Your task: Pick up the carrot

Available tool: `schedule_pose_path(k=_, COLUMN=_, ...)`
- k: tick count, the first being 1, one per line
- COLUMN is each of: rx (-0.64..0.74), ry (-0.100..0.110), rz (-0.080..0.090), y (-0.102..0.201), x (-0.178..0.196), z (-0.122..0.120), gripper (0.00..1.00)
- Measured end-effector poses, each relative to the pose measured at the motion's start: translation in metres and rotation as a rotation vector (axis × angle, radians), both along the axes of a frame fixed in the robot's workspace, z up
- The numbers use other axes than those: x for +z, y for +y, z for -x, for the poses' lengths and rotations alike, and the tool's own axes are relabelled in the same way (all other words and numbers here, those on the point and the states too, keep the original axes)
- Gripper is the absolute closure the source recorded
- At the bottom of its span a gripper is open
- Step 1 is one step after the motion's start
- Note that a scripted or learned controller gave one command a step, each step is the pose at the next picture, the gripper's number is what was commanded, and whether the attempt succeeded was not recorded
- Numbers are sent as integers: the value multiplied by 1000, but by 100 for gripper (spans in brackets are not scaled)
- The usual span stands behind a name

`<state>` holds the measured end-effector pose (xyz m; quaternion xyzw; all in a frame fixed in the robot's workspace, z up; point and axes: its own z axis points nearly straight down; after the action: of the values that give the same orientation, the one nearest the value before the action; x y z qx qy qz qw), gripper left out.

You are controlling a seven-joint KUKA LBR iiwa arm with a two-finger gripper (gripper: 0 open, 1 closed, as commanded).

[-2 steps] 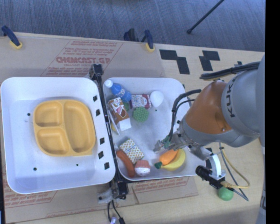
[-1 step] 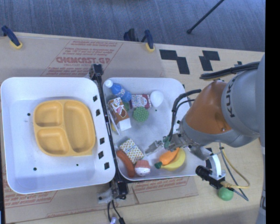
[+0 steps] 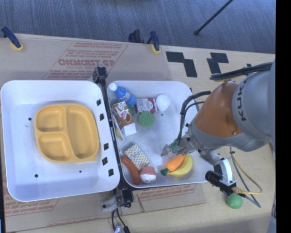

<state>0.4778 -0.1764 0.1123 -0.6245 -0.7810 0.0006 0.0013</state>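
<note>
The carrot (image 3: 176,162), orange with a small green top, lies in the front right corner of the right bin (image 3: 180,89). It rests against a yellow banana (image 3: 185,168). My gripper (image 3: 170,149) hangs just above and to the left of the carrot's thick end, very close to it. The grey wrist with its orange band (image 3: 214,116) covers the bin's right wall. The view shows nothing lifted off the bin floor.
The right bin also holds a blue bottle (image 3: 122,94), a white egg (image 3: 163,101), small cartons (image 3: 124,116), a green ball (image 3: 146,119), a checkered packet (image 3: 136,156), a sausage (image 3: 130,168) and a small pink-and-white item (image 3: 148,175). A yellow divided plate (image 3: 67,131) sits in the left bin.
</note>
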Motion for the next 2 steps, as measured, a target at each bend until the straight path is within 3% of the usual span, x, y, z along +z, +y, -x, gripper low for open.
schedule_pose_path(k=1, rx=0, ry=0, rz=0, y=0, x=0, z=0, gripper=0)
schedule_pose_path(k=2, rx=271, ry=0, rz=-2, y=3, x=-20, z=1, gripper=0)
